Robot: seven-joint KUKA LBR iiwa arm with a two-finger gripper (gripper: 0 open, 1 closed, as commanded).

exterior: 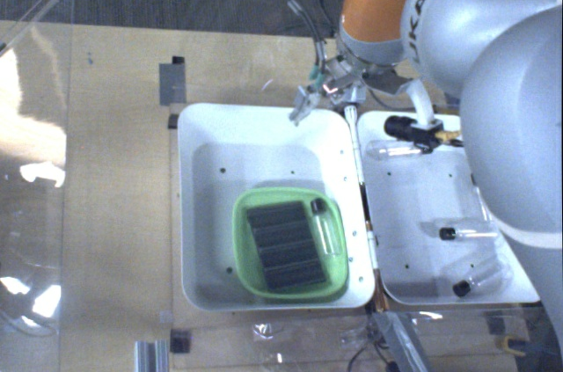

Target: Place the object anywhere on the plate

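Beyond green plate (239, 228), "KUKA" (413, 17) on arm (493, 18)

Right bin (413, 207) partly hidden behind arm (506, 98); object (325, 221) on plate (239, 238) blurred, indistinct.

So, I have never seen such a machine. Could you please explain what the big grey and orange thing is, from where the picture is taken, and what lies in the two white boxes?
The big grey shape with the orange band is a robot arm. It reaches in from the right of the picture. Its hand hangs over the far rim of the left bin. The picture is too small to tell whether the hand holds something.

The one camera is fixed above the bench and looks down at a slant.

In the left bin lies a green plate. On the plate rest a dark ribbed block and a small clear tube with a black cap. The right bin has three more clear tubes, lying apart from one another.
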